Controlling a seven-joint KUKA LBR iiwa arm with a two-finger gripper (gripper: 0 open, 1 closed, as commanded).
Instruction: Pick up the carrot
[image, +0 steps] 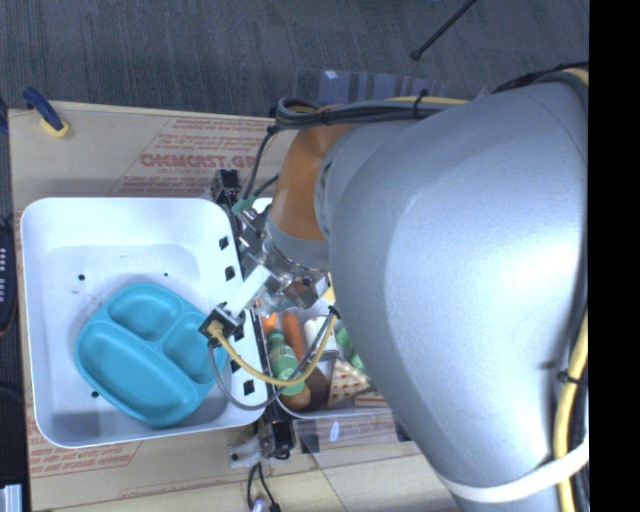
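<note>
The arm (450, 260) reaches in from 3 o'clock, bent over the right bin. The carrot (291, 330) lies at 6 o'clock just below the jaws, seemingly untouched; I cannot tell their state.

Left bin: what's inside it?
The left bin holds a blue divided tray, lying toward its front. The bin's right wall is partly covered by the end effector and cabling.

Bulky smooth grey arm (450, 270), orange band (297, 190) above the wrist, black and yellow cables alongside.
</note>
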